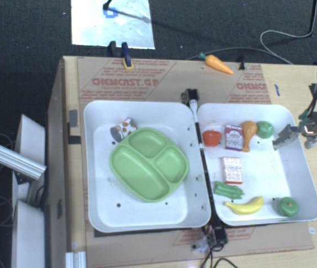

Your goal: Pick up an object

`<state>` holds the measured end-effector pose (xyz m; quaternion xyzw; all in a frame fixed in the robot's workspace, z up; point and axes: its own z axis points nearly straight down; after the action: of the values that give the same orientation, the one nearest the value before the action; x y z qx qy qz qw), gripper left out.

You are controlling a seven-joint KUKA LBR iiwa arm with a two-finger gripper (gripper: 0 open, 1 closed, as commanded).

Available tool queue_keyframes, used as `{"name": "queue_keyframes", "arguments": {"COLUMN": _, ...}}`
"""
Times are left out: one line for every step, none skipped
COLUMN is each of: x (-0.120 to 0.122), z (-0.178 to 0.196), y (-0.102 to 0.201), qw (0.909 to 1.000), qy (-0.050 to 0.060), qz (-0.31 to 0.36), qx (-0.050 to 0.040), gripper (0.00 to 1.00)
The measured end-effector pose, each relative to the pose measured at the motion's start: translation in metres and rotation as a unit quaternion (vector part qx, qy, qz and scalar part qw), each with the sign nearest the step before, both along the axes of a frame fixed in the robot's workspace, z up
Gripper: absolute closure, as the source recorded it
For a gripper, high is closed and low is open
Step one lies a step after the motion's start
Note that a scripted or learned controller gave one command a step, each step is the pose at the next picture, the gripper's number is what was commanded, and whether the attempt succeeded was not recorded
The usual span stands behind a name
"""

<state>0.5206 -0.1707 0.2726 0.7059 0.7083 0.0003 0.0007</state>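
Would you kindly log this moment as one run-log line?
pincer: over right bin's right edge | holding: nothing seen | nearest: green ball | left bin: green plate

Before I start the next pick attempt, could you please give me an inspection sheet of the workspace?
Surface: bench covered with printed cardboard, bearing the left bin and the right bin side by side.
Job's things: right bin holds a tomato, red box, drumstick, lime, second box, green pods, banana and green apple.
Clutter: green divided plate and a small can in the left bin; carrot on the cardboard behind the bins.
Grippers: tool over the right bin's right edge, holding nothing visible.
Cables: cable on the floor behind the bench.
Surroundings: dark carpet.
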Motion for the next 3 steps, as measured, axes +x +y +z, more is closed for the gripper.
{"name": "queue_keyframes", "arguments": {"x": 0.035, "z": -0.065, "y": -0.019, "qw": 1.0, "qy": 0.001, "qz": -0.001, "qx": 0.0002, "gripper": 0.0}}
{"name": "queue_keyframes", "arguments": {"x": 0.106, "z": -0.183, "y": -0.036, "qw": 1.0, "qy": -0.003, "qz": 0.001, "qx": -0.0014, "gripper": 0.0}}
{"name": "queue_keyframes", "arguments": {"x": 0.139, "z": -0.188, "y": -0.038, "qw": 0.9995, "qy": 0.03, "qz": 0.003, "qx": 0.0072, "gripper": 0.0}}
